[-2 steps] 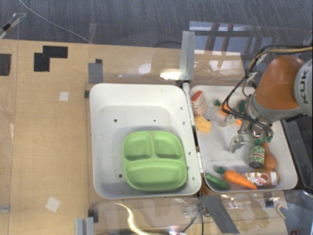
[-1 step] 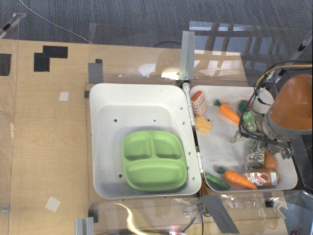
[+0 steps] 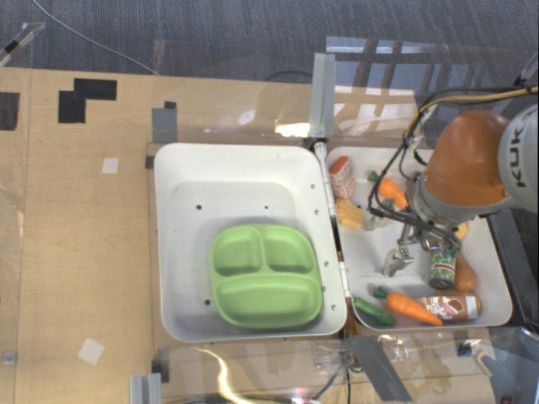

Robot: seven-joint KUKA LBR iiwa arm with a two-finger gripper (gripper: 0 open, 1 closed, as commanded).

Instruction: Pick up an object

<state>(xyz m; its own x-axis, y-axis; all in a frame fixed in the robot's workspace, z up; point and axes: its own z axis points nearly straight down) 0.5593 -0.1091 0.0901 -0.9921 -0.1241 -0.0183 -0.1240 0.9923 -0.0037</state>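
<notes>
Spread apart and gripping nothing, the jaws of the gripper [image 3: 397, 261] are hanging over the right bin [image 3: 497, 310], just beside a green can [image 3: 442, 265]. A carrot [image 3: 413, 308] is lying near the front wall beside a ketchup bottle [image 3: 453, 306].

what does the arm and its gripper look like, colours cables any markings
The arm is light grey with a wide, rounded orange band above the wrist, and dark letters, seemingly "KU", show on the grey shell at the view's right edge. Thin black cables, with a yellowish one beside them, loop from the arm down toward the wrist. The gripper is small, bare grey metal.
</notes>
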